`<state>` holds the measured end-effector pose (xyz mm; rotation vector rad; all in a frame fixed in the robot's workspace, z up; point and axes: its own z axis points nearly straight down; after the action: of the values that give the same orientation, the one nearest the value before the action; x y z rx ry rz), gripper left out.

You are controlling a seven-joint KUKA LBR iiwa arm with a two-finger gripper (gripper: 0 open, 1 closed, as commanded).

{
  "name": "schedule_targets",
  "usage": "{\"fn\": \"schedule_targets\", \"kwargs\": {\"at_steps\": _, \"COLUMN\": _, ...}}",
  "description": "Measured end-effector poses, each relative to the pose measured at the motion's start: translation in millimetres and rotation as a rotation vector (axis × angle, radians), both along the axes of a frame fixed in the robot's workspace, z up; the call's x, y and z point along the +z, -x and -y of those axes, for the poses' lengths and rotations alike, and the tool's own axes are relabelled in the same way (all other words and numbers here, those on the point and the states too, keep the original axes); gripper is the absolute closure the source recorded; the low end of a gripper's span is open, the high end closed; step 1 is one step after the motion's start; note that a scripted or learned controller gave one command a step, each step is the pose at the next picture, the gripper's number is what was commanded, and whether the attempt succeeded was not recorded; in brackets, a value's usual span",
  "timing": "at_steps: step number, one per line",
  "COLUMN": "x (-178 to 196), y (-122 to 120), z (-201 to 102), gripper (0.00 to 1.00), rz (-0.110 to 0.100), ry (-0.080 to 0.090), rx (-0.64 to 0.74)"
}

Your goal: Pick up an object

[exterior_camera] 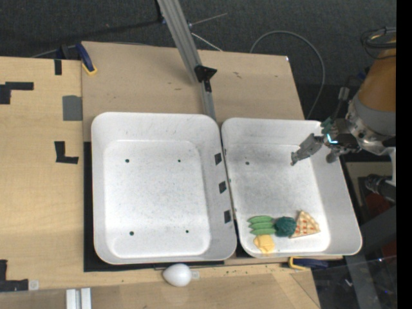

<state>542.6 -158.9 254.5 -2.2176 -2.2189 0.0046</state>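
Gripper (301, 154) hangs at right of frame, over the right bin's (270, 131) upper-right corner; I can't tell its opening, nothing visibly held. Toys sit bunched at lower right against the bin's bottom wall: green pod (261, 223), dark green lump (284, 225), yellow piece (264, 242), pizza slice (305, 224). I judge little room wall-side, clear floor above them.

Camera: single, fixed overhead.
Looks down at a slant on both bins (156, 122); arm (378, 102) enters from right.
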Motion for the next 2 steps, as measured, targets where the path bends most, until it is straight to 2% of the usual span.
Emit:
{"fn": "schedule_targets", "kwargs": {"at_steps": 1, "x": 2.2, "y": -0.8, "z": 0.0, "gripper": 0.0, "rz": 0.004, "ry": 0.001, "rx": 0.001}}
{"fn": "schedule_targets", "kwargs": {"at_steps": 2, "x": -61.1, "y": -2.8, "z": 2.8, "gripper": 0.0, "rz": -0.003, "ry": 0.0, "rx": 0.0}}
